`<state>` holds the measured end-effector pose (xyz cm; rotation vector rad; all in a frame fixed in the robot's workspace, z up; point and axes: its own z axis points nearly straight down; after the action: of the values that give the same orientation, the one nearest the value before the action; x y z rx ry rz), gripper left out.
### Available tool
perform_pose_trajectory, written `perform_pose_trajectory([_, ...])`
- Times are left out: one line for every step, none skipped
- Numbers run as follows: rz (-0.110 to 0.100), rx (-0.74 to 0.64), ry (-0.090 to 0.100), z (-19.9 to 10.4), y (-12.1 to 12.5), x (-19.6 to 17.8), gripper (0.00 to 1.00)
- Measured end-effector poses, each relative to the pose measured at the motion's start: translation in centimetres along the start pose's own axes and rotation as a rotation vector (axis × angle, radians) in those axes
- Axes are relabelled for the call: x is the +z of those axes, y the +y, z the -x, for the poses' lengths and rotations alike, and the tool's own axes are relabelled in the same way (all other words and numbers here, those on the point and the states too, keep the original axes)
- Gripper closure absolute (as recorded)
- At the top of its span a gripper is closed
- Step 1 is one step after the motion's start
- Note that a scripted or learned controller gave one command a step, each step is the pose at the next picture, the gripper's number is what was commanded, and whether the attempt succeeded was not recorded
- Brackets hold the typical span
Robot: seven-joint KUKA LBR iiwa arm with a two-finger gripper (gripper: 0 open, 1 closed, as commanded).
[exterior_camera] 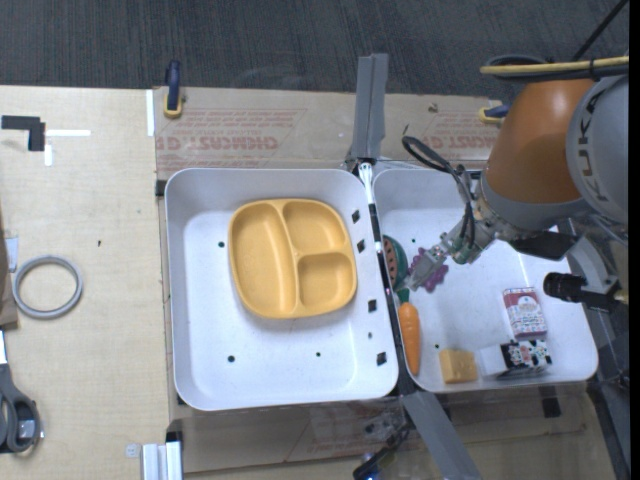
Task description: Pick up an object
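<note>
We see two shallow white bins with rounded corners set side by side on a pale wooden bench (80, 388), with brown printed cardboard behind them. The left bin (200, 368) holds a matte yellow divided plate (293, 258), smooth plastic with three compartments and softly rounded edges, lying flat near the middle. The right bin (570, 363) holds the smaller things: a glossy orange carrot (409, 336) lying lengthwise against the bin's left wall, a tan, spongy-looking block (459, 366) just beside it, a small box with a red and white label (524, 314) toward the right, and a little black and white patterned piece (527, 355) just below that box. The grey arm with its broad orange band (530, 138) reaches in from the right, and its gripper (432, 266) sits low over the left part of the right bin, above the carrot. At its tip we see a small purple, bumpy cluster (434, 278), like a toy bunch of grapes, right against the metal, but we cannot tell whether the jaws are spread or closed on it. On the bench at far left lies a grey ring (44, 286), like a roll of tape.
</note>
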<state>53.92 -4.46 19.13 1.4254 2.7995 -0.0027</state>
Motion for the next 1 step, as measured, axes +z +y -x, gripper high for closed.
perform_pose_trajectory([-0.001,0.180,0.001,-1.48,-1.32,0.07,0.00])
